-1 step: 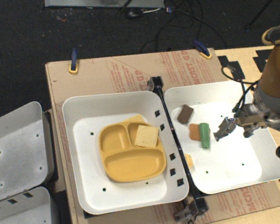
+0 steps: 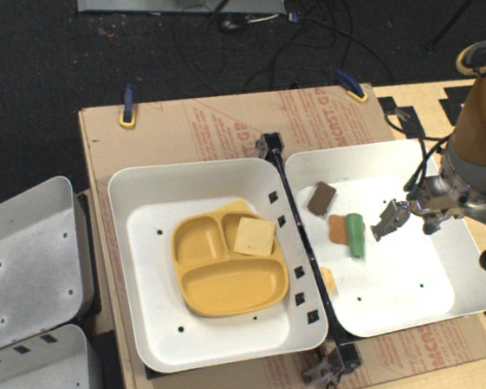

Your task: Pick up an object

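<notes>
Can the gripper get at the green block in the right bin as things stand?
Probably yes. The gripper hovers just to the view's right of the green block, with bare bin floor between them. An orange block touches its far side, which might crowd a grasp.

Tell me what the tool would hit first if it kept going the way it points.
Probably the green block: the tool points left at it across the right bin. Its height above the bin is unclear.

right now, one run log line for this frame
gripper: over right bin, holding nothing | nearest: green block beside orange block | brown block apart | left bin: yellow tray
</notes>
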